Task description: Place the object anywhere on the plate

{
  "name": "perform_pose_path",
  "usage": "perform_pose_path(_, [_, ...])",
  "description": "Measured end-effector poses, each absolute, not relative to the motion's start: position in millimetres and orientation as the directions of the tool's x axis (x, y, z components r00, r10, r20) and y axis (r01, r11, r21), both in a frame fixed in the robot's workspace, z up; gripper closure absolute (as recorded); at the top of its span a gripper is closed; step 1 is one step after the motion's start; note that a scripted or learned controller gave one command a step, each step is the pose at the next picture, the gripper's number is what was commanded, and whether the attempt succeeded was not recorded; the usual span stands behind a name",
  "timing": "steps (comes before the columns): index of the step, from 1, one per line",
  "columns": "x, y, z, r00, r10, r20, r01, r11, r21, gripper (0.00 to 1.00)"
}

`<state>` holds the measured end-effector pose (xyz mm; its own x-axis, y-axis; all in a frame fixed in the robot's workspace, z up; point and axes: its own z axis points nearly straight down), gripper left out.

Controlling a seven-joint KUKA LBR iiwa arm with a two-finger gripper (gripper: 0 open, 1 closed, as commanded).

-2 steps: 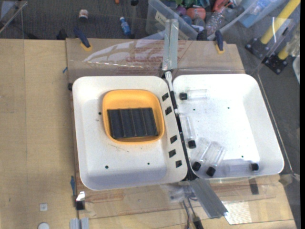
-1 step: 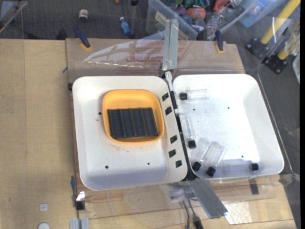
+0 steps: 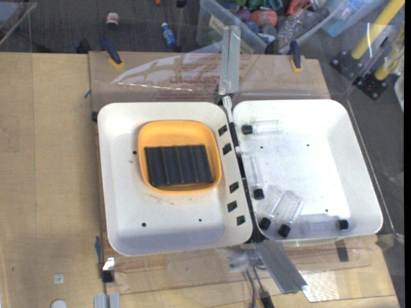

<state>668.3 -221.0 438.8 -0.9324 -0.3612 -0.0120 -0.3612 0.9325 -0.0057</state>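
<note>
Several clear vials [image 3: 280, 205] near the right bin's [image 3: 334, 117] front edge seem light, slippery; grip mid-body. End effector state: cannot tell.

Beyond the bench, a clear plastic tub [image 3: 270, 11] heaped with colourful toys. On the dark floor, a small blue bottle [image 3: 168, 35]. Clipped to the bench's far edge, two blue-and-orange clamps [image 3: 113, 53].

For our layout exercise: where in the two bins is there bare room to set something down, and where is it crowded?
Free: the left bin floor below and left of the orange plate, and the right bin middle and upper right, beyond the clear vials. Crowded: the right bin's lower-left corner, where vials cluster, and the plate itself, covered by a dark ridged block.
</note>
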Motion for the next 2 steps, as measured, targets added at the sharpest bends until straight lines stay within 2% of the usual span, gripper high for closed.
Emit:
perform_pose_path(1, [668.3,-221.2,438.7,-0.861,-0.508,-0.011,-0.508,0.861,-0.007,1.00])
perform_pose_path(2, [668.1,-221.6,438.4,-0.558,-0.830,-0.008,-0.830,0.558,-0.010,1.00])
